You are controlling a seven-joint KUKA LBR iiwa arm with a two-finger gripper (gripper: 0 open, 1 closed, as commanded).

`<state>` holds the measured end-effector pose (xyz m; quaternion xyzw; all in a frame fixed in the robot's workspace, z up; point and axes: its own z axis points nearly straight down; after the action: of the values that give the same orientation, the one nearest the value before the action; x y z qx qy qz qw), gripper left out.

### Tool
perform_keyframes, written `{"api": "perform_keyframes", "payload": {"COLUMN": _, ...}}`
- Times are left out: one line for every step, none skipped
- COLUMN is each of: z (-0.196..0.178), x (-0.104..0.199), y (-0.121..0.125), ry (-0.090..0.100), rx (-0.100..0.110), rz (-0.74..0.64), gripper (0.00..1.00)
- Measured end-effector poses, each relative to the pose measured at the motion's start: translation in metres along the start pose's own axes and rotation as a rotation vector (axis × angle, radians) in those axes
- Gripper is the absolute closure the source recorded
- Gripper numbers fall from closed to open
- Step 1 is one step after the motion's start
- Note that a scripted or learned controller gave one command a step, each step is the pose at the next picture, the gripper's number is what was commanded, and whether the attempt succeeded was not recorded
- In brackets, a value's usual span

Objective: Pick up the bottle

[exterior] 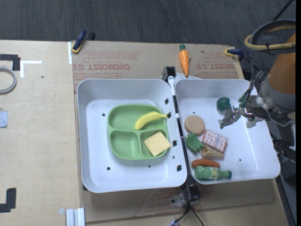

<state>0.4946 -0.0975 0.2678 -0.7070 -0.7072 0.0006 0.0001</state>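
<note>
Green bottle [212,173] lies well apart from the tool [231,117]

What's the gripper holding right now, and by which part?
Nothing. The gripper hangs over the right bin with no object between its fingers. The green bottle lies on its side at the bin's near edge, well apart from it.

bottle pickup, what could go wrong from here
1. The green bottle lies on its side against the right bin's near wall, with a hot dog touching it, so the fingers may catch the wall or the hot dog.
2. The gripper hangs farther back in the bin, so its path may cross the small box.
</note>
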Motion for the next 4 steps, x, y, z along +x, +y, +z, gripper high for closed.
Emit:
{"api": "perform_keyframes", "payload": {"z": -0.009, "x": 0.000, "y": 0.000, "ry": -0.001, "rx": 0.000, "rz": 0.001, "gripper": 1.00}}
{"api": "perform_keyframes", "payload": {"z": -0.020, "x": 0.094, "y": -0.017, "ry": 0.000, "rx": 0.001, "rz": -0.075, "gripper": 1.00}}
{"api": "perform_keyframes", "payload": {"z": -0.004, "x": 0.127, "y": -0.017, "ry": 0.000, "rx": 0.001, "rz": -0.469, "gripper": 1.00}}
{"api": "perform_keyframes", "payload": {"z": 0.017, "x": 0.231, "y": 0.003, "ry": -0.001, "rx": -0.001, "rz": -0.442, "gripper": 1.00}}
